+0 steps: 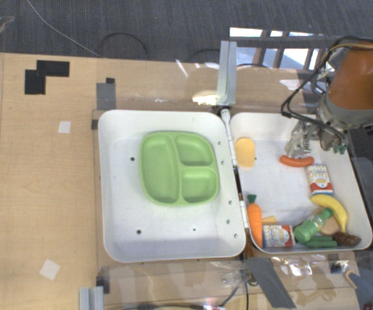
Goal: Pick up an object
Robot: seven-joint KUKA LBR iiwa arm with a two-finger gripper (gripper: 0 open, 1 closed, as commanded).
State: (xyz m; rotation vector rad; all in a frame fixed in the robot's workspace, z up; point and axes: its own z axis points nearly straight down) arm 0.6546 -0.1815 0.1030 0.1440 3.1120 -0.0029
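gripper (301, 146): hangs over upper part of right bin (362, 202), fingers point down; gap betw. them too blurred, can't tell if wide or narrow, nothing seen held.
target (my guess): sausage (297, 161), red-orange, lies on bin floor just below/under fingertips; touching or not, can't tell.
long axis: runs left-right in camera view, so closing across short side looks best.
neighbours: small carton (319, 178) near its right end, banana (332, 208) lower right, yellow oval thing (245, 152) well left.
far clutter: carrot (255, 220), green bottle (312, 224), can (277, 236) at bottom edge (not in way).
left bin (115, 173): holds green divided plate (178, 167).
risk: carton could get nudged.
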